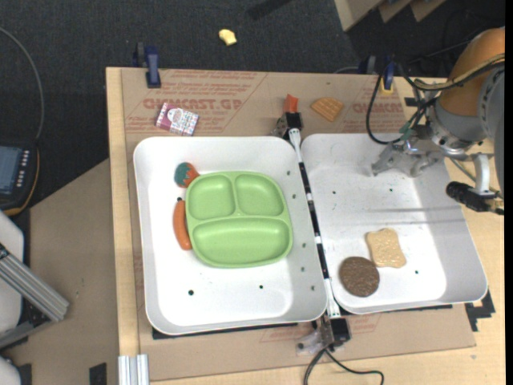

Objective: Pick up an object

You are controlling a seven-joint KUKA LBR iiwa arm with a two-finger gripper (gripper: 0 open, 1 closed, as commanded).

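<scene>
My gripper (397,165) hovers over the far part of the right bin (449,215), fingers spread and nothing between them. Near that bin's front lie a brown round cookie (359,277) and, touching it on the far right side, a tan toast-shaped piece (386,248); both are well in front of the gripper. In the left bin (160,287) a green divided plate (238,218) sits with an orange sausage-shaped item (182,224) along its left edge and a small teal-and-red object (186,173) at its far left corner.
On the bench behind the bins lie a pink patterned packet (177,119), an orange cracker (326,108) and a small orange-and-black clip (290,111). Cables (385,95) hang near the arm. A yellow scrap (228,36) lies on the dark floor.
</scene>
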